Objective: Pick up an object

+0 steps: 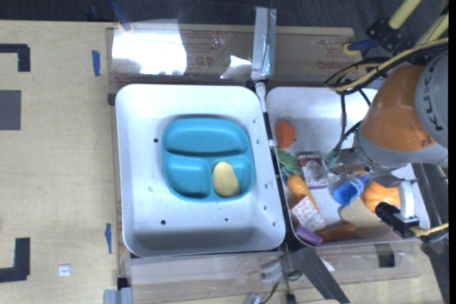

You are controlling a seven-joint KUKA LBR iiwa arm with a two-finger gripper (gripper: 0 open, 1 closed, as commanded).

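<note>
The gripper [342, 166], its spread impossible to tell, hangs low over clutter mid-way along the right bin [313, 102], apparently reaching; next it needs a clean closure on one item.

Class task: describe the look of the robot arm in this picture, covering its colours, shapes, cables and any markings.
The arm has a rounded, bulbous orange band, with a grey casing beside it that carries dark letters cut off by the picture's edge. Black cables loop over the arm and run down toward the wrist. The gripper is a small grey metal piece at the arm's end.
</note>
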